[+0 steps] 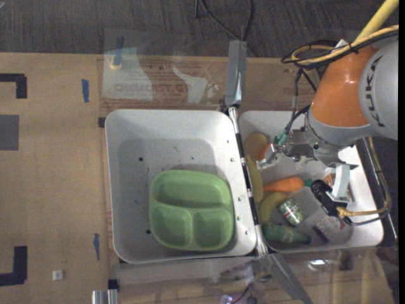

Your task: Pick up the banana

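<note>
The arm [361,100] is a thick, rounded machine with a smooth light grey shell. A wide glossy orange band [338,94] wraps round it above the wrist, domed like a cap. On the grey shell beside the orange, black capital letters [387,103] spell part of the maker's name. Yellow and black cables [316,50] loop over the top of the orange part, and a yellow hose [380,18] runs off slantwise. Below the band sits a grey metal wrist block [304,147] with thin wires and small fittings. A black cylinder [324,196] with a white bracket [342,177] hangs lower, trailing a yellow cable [364,215].
</note>
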Available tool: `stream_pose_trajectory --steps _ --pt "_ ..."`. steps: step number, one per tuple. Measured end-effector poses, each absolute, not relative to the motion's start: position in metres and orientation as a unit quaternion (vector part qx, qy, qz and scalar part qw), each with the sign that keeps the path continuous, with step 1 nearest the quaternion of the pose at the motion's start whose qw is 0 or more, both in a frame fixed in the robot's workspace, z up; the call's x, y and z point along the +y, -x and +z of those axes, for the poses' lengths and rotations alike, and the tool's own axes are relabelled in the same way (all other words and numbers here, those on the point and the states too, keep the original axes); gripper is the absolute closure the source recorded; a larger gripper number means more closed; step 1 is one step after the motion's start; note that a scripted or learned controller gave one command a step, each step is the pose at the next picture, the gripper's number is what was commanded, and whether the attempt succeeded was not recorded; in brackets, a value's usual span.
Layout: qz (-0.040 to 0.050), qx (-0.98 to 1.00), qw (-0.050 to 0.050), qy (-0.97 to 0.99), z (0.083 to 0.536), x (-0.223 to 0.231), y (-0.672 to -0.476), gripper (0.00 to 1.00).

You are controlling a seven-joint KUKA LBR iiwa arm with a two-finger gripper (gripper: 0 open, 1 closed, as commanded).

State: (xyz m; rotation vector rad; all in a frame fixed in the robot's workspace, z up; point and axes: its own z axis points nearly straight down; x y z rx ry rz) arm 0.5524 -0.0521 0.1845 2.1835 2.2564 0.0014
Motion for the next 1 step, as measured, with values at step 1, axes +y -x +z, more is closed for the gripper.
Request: stream_pose_trajectory --steps 1 --pt "0.0006 0.718 0.001 -0.696 0.1846 -0.0524 -0.5524 0.0"
